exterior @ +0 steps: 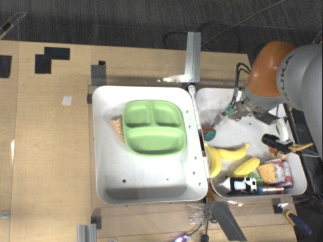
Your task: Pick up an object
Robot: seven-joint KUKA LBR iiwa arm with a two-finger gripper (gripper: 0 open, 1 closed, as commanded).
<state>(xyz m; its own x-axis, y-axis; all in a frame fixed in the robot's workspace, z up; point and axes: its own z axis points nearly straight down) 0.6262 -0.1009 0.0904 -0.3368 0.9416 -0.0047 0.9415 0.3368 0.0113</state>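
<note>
My gripper (222, 117) hangs over the upper left part of the right bin (222, 97), reaching in from the right. Just below and to its left a small teal and red object (208, 133) lies against the bin's left wall, apart from the gripper. Further down lies a yellow banana (224, 154), with a yellow corn cob (246, 166) beside it. A black and white bottle (246, 185) lies along the front wall. A cheese-like wedge (267, 172) and a pink packet (281, 173) sit in the front right corner.
The left bin (146, 180) holds a green divided plate (153, 126) with a tan waffle-like piece (117, 129) poking out from under its left edge. A metal post (193, 54) stands behind the wall between the bins.
</note>
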